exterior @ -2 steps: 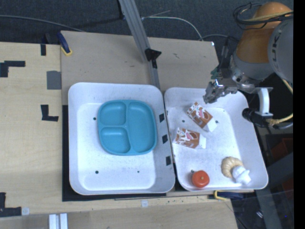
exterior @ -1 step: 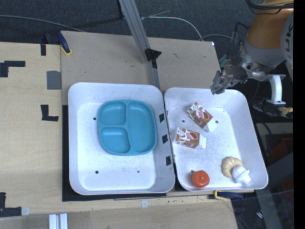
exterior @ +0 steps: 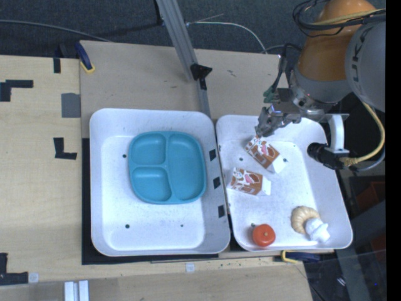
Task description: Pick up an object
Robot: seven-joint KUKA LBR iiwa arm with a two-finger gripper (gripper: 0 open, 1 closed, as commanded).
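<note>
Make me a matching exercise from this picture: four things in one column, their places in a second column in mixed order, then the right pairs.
Things:
1. blue divided plate
2. red tomato
3. croissant
4. upper brown-and-white packet

Places:
A. near front edge of the right bin, left of the pastry
B. in the left bin
C. right bin, just below the gripper
D. front right corner area of the right bin

Pairs: 1-B, 2-A, 3-D, 4-C
</note>
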